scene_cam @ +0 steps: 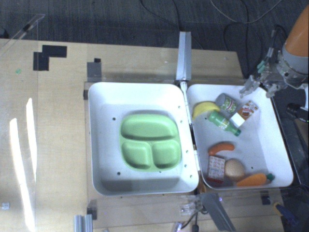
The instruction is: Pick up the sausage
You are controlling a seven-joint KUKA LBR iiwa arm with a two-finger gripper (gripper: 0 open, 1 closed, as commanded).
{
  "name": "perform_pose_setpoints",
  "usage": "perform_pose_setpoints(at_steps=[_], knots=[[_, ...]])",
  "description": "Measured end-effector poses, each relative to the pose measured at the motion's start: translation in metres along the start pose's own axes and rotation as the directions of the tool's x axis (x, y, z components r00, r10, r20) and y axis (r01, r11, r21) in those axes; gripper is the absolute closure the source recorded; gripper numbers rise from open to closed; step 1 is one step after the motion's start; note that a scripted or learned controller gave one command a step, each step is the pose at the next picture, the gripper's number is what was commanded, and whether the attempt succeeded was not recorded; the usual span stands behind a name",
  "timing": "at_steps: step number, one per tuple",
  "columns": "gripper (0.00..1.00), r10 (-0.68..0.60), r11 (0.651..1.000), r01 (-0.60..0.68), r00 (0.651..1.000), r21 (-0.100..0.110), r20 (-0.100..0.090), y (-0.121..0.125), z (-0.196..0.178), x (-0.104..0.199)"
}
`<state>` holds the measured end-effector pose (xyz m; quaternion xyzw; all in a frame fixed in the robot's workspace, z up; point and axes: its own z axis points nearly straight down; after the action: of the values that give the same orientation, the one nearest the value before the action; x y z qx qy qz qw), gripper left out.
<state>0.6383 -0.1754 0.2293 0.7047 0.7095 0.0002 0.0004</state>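
Red-orange and curved, the sausage [221, 148] lies in the right bin [281, 129], just far of the cracker packet [216, 168] and bun [234, 168]. The green bottle [223, 122] lies farther off. The gripper [255, 83] hangs over the far rim, well apart; whether it is spread cannot be told. A descent across the sausage's short axis is advised, clear of the packet.

Green tray [148, 141] in white bin [104, 129]; reddish-orange sausage [221, 148], perhaps checkered red packet [216, 167].
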Motion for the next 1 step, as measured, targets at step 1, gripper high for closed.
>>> perform_pose_setpoints(at_steps=[1], knots=[[0.0,-0.078,0.997,0.078,0.997,0.001,-0.001,-0.0559,0.0701,0.0437]])
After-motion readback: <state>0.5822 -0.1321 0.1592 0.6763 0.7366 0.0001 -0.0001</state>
